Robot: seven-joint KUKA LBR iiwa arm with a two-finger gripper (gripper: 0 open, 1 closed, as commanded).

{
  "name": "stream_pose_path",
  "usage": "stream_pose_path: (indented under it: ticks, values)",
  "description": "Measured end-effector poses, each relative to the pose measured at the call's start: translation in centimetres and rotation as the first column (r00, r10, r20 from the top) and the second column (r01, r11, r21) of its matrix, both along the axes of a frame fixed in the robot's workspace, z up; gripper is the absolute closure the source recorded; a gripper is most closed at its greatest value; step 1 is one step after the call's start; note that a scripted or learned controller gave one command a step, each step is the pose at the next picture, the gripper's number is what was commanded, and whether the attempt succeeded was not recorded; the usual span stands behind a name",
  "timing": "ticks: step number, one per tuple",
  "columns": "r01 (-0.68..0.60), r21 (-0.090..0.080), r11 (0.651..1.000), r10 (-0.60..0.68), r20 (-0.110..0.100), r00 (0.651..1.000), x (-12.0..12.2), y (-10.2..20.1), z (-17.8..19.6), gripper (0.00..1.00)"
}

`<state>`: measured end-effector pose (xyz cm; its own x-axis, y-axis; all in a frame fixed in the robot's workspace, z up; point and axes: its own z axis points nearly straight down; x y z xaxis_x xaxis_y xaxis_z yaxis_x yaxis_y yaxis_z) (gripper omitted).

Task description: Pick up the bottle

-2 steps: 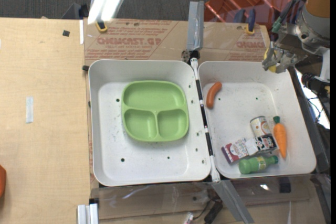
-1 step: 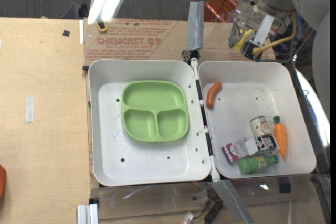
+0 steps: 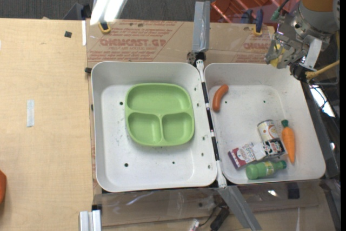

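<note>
A green bottle [image 3: 265, 169] lies on its side near the front edge of the right bin [image 3: 246, 94], cap pointing right. My gripper [image 3: 282, 57] hangs above the right bin's back right corner, far from the bottle, under the arm's orange band. Nothing shows between its fingers.
Around the bottle lie a small milk carton [image 3: 246, 154], a can [image 3: 267, 130] and a carrot [image 3: 289, 142]. A sausage [image 3: 219, 97] rests at the right bin's back left. A green divided plate [image 3: 160, 114] sits in the left bin [image 3: 108, 138].
</note>
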<state>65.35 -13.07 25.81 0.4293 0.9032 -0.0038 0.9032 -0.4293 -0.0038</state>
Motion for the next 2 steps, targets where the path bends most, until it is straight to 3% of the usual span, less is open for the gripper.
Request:
stream_pose_path:
  ticks: [1,2]
  values:
    - [0.174,-0.001,0.985,-0.174,0.002,0.985,0.3,11.6,11.9,1.0]
    - [0.106,-0.001,0.994,-0.106,0.0,0.994,0.5,3.6,10.6,1.0]
